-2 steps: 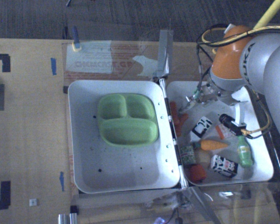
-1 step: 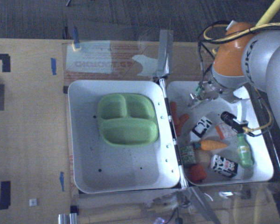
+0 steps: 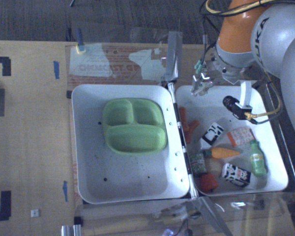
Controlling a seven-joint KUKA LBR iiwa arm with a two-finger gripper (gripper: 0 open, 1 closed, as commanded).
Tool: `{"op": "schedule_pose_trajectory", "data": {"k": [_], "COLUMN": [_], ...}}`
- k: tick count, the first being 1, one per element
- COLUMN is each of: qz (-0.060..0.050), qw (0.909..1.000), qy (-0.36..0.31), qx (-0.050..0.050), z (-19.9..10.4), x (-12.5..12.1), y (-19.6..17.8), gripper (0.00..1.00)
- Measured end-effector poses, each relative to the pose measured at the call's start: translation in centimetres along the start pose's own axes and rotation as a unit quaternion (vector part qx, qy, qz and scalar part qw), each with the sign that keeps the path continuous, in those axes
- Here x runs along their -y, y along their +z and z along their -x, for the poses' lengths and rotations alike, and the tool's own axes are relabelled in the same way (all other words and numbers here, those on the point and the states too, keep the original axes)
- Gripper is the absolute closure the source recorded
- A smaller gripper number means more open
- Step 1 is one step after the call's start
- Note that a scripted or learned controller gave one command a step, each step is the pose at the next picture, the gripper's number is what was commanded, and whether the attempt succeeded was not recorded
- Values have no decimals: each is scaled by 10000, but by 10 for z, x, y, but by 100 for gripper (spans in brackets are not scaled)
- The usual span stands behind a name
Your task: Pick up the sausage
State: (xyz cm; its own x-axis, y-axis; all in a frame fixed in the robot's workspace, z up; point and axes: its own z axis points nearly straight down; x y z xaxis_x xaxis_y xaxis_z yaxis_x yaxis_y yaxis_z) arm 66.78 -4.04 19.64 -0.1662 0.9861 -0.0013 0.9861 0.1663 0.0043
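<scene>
Sausage first, since it is what I am after: the reddish-brown link lies at the left wall of the right bin, close by the divider it shares with the left bin. Taking things by size, my arm reaches over that bin's far edge, probably staged high to clear the rim. The left bin carries a green sectioned tray. The right bin is a loose jumble: a carrot, a green bottle and small cartons, likely tipped in as clutter. My gripper hangs over the right bin's far left corner, pinching nothing; whether it is spread I cannot tell. The sausage lies just nearward of it, apart.
</scene>
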Motion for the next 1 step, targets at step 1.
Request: {"op": "schedule_pose_trajectory", "data": {"k": [1], "qz": [-7], "qw": [9924], "qy": [1228], "qx": [0], "z": [-70], "x": [-11], "y": [-8], "gripper": [100]}}
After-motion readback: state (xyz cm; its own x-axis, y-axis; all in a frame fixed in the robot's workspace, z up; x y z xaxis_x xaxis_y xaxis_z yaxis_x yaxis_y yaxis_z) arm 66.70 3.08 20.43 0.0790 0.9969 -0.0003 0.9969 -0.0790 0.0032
